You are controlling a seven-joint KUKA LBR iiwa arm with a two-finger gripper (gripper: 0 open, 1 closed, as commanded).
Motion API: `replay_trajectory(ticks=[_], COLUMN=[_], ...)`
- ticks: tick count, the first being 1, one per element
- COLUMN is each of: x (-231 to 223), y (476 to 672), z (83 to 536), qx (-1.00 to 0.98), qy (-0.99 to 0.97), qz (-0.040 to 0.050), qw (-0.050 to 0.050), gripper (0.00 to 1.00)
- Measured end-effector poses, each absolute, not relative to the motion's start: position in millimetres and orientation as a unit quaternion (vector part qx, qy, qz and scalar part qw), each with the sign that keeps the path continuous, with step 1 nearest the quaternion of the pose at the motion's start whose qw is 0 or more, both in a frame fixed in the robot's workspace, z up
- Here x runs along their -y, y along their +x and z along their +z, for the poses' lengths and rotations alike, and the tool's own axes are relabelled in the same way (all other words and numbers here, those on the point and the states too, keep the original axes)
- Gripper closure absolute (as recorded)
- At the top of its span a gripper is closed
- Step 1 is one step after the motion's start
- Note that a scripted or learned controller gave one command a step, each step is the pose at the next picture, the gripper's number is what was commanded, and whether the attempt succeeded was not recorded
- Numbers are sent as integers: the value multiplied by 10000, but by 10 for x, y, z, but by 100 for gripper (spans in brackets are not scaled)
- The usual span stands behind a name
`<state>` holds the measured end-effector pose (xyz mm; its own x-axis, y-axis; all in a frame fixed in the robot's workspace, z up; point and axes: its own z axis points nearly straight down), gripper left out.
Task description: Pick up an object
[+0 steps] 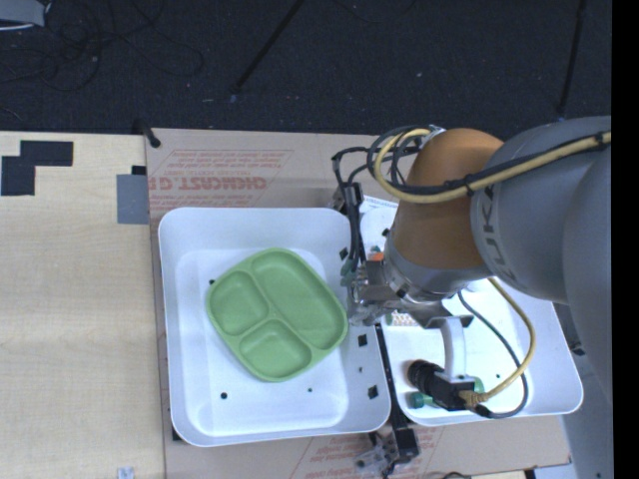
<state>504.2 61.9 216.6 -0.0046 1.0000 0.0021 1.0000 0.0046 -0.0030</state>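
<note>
The green plate, a tray with three compartments, lay flat near the middle of the left bin. Its edge at 3 o'clock came close to the wall that this bin shares with the right bin, but I could not tell if it touched that wall. At 9 o'clock a strip of bare white floor separated the plate from the bin wall. At 6 o'clock the free floor was wider, and at 12 o'clock there was also some room. Nothing lay on top of the plate.

The arm reached in from 3 o'clock and covered most of the right bin. The claw was low over the wall between the two bins, just beside the plate's 3 o'clock edge. The wrist hid it from above, so I could not tell whether it was released or clenched, and the plate was not seen inside it.

Both bins stood on a cardboard sheet. The pale counter stretched out at 9 o'clock.
</note>
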Motion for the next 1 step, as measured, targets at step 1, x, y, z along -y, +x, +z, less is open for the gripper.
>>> replay_trajectory(ticks=[1], x=[-1095], y=[5104], z=[2146], qx=[7086], qy=[-7056], qz=[9], qw=[20], gripper=[100])
